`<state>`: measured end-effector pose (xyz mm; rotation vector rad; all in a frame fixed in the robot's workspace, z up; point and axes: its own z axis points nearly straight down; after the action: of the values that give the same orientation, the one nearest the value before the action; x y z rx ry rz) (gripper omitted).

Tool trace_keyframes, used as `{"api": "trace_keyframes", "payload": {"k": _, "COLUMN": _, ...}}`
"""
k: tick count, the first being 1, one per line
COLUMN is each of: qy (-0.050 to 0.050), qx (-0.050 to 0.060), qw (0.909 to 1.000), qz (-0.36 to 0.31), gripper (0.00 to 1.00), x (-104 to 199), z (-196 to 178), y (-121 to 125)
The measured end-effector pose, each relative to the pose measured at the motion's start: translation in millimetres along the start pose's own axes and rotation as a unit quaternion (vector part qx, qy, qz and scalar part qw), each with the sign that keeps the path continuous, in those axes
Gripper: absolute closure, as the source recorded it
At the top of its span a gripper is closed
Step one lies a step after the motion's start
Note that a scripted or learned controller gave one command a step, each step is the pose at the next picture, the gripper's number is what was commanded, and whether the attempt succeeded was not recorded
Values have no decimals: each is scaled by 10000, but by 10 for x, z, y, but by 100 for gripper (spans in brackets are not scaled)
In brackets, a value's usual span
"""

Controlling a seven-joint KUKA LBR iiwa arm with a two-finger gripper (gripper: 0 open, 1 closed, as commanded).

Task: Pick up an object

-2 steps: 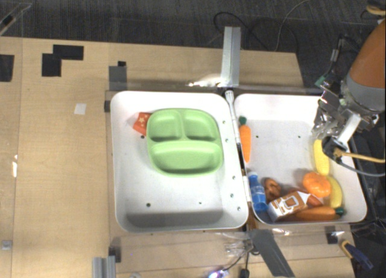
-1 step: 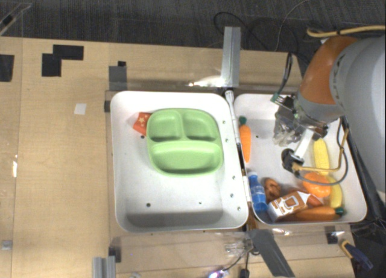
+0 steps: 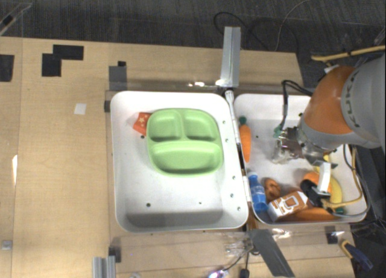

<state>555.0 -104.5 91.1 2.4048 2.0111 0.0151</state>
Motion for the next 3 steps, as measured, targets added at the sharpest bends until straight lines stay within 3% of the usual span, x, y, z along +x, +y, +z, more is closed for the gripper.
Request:
{"api": "trace_keyframes", "payload": {"k": 1, "qy": -1, "qx": 43, "qw": 9838, "qz": -1793, "gripper": 100, "x": 221, "z": -936, "y": -690}}
{"api": "trace_keyframes", "payload": {"k": 2, "qy": -20, "qx": -47, "qw": 9998, "qz": -192, "gripper": 100, "x": -2, "z": -15, "y": -629}}
{"api": "trace_keyframes", "payload": {"k": 3, "qy": -11, "qx": 45, "qw": 9988, "qz": -487, "gripper": 100, "x": 845, "z": -924, "y": 270}}
